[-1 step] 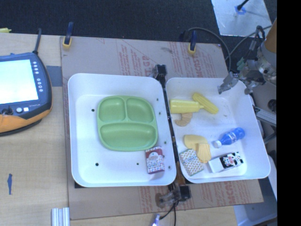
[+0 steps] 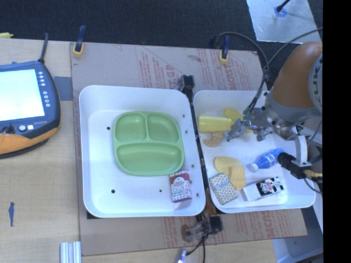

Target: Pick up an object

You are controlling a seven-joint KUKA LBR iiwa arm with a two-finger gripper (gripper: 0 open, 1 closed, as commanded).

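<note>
The desk carries a cardboard sheet under two white bins, and a tablet at left.

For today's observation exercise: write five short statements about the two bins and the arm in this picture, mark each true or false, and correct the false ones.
1. The green divided plate lies in the left bin. True.
2. The small red carton rests on the plate. False: it lies beside it, near the bin's front edge.
3. The gripper is over the right bin. True.
4. The blue-capped bottle lies in the left bin. False: it is in the right bin.
5. The yellow cylinder lies in the right bin. True.
</note>
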